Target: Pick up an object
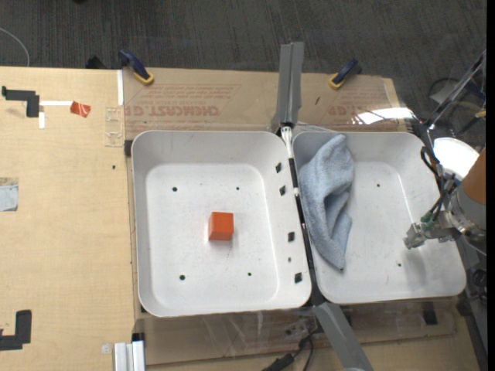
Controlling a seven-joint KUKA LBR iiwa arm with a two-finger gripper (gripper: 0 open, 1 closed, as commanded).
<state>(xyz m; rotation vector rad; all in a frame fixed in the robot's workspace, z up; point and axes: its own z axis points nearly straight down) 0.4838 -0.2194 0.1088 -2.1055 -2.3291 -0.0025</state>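
Camera view: fingers (415,238) low over right bin (387,284), grip unreadable; best centred above towel (329,199) just beside, then lowered straight.

- The cardboard sheet (255,99) lying beyond the two bins carries reddish print, seen upside down; it appears to read "CHEMCAST GP", though the letters are faint.
- No other lettering is legible.
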